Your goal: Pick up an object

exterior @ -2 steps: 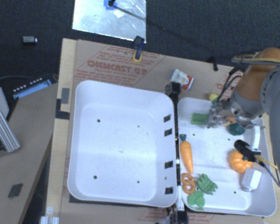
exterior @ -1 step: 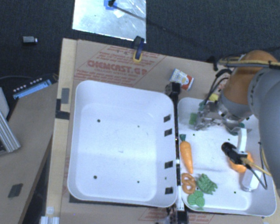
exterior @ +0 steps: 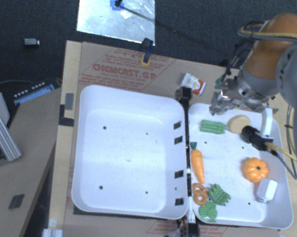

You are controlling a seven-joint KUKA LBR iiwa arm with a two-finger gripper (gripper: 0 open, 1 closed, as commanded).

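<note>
Camera view, from above the bench: the two-finger gripper (exterior: pixel 219 107) hung over the far edge of the right shallow white bin (exterior: pixel 279 214), just above a ribbed green bean-pod toy (exterior: pixel 212 127); nothing was seen between its fingers, and whether they were spread or pressed together could not be told. Beside the pod lay a pale round potato-like piece (exterior: pixel 238 123). Nearer the camera lay an orange plastic carrot (exterior: pixel 197 165), a small orange pumpkin (exterior: pixel 254 170), a pretzel-shaped ring (exterior: pixel 200 193), leafy green pieces (exterior: pixel 215 201) and a white block (exterior: pixel 266 190). The pod, judged the likeliest target, looked light, stiff and smooth; a grip across its narrow width at mid-length should hold best.
</note>
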